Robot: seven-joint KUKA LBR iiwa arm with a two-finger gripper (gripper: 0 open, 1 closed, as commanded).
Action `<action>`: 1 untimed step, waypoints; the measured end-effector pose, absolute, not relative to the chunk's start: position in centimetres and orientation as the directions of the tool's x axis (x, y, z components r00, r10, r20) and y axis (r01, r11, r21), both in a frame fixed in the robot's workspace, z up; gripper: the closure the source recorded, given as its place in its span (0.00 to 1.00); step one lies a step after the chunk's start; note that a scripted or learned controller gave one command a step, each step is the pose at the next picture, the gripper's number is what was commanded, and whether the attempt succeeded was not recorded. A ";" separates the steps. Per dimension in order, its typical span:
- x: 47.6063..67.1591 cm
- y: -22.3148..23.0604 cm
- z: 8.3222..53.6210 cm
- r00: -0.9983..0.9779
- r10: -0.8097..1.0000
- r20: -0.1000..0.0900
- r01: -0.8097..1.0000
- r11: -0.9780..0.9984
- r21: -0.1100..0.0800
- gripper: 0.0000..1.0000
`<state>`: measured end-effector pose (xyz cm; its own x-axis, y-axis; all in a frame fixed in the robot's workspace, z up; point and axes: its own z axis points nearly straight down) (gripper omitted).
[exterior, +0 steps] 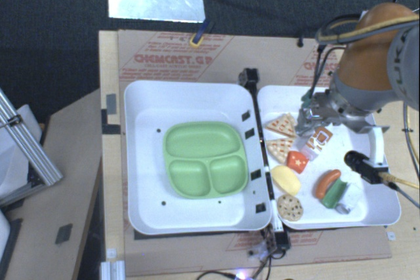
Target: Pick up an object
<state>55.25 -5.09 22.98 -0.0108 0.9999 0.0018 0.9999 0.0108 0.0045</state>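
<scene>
Two white bins side by side on the surface; left bin (141, 141) holds a green divided tray (205, 159), right bin (380, 206) holds toy food. Camera view: gripper (308, 122) low over the right bin's upper middle; whether it is spread or pressed together, cannot tell. Likeliest target: small carton with red-and-white print (319, 139), just right of and below the gripper, possibly touching. Its long axis seems to run upper right to lower left; facing unclear. Pizza slice (281, 124) just left, red cube (298, 161) below, sausage (327, 183) and cookie (289, 207) farther toward the near edge.
</scene>
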 end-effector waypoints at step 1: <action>58.7 0.2 22.3 -0.011 1.000 0.002 1.000 0.011 0.004 1.00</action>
